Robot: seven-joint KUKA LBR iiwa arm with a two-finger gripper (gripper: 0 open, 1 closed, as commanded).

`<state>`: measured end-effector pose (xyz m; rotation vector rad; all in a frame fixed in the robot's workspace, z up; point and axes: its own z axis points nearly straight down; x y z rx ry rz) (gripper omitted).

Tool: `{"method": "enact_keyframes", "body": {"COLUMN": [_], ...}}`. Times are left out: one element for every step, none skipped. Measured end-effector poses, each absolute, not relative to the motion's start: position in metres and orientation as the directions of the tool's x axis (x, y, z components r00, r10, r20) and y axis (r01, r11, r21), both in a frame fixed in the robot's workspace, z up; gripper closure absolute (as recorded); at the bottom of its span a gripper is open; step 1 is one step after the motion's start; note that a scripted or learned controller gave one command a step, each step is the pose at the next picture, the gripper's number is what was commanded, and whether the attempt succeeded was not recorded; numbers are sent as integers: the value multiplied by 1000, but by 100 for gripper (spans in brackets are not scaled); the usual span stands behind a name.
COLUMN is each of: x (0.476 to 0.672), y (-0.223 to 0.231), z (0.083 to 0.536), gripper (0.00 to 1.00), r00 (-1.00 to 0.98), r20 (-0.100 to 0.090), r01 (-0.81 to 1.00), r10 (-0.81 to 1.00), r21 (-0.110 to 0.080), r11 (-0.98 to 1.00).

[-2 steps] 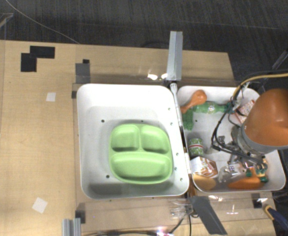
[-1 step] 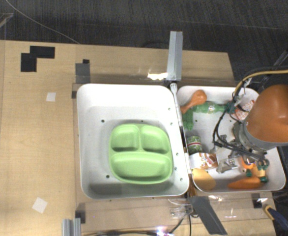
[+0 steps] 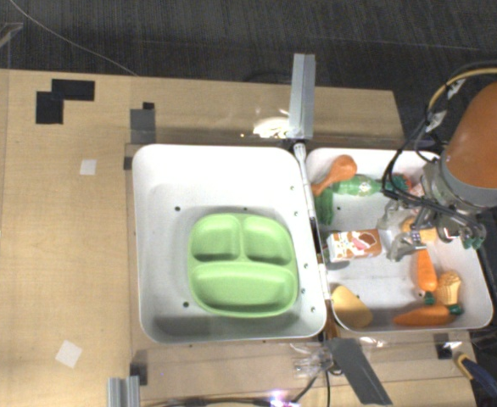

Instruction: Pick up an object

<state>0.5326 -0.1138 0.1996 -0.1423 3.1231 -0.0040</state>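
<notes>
The right bin holds several toy foods: an orange drumstick-like piece and a green bottle at the back, a small red-and-white carton in the middle, a tan piece at the front left, and carrots at the front right. My gripper hangs low over the middle of this bin, just right of the carton. Its fingertips are not clear enough to judge.
The left bin carries a green divided plate. A metal post stands behind the wall between the bins. The orange-banded arm covers the right bin's back right corner.
</notes>
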Motion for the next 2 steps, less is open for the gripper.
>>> {"method": "enact_keyframes", "body": {"x": [595,672], "y": [-198,-203], "z": [228,252], "gripper": [100,100], "r00": [-984,-997], "r20": [-12,-13], "r01": [-178,-77], "r10": [-178,-77], "r21": [-5,-2], "r11": [984,997]}}
